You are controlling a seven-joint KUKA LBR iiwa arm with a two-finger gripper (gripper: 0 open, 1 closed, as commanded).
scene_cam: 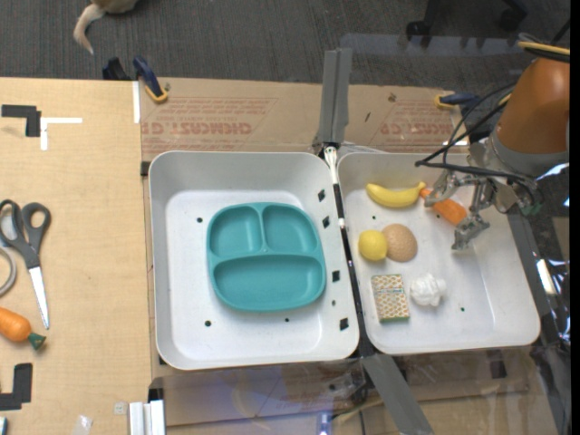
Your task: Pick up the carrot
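Note:
A small orange carrot (448,210) sits in the right bin (507,324), just right of the banana. My gripper (456,213) reaches in from the right under the orange-banded wrist (536,107). Its two metal fingers (469,230) stand on either side of the carrot and are shut on it. I cannot tell if the carrot is off the bin floor.
The right bin also holds a yellow banana (395,194), a lemon (372,245), a brown round thing (399,242), a small patterned box (391,296) and a white crumpled thing (427,289). A teal divided plate (265,256) lies in the left bin (172,270). Scissors (27,252) and another carrot (15,325) lie on the wooden bench.

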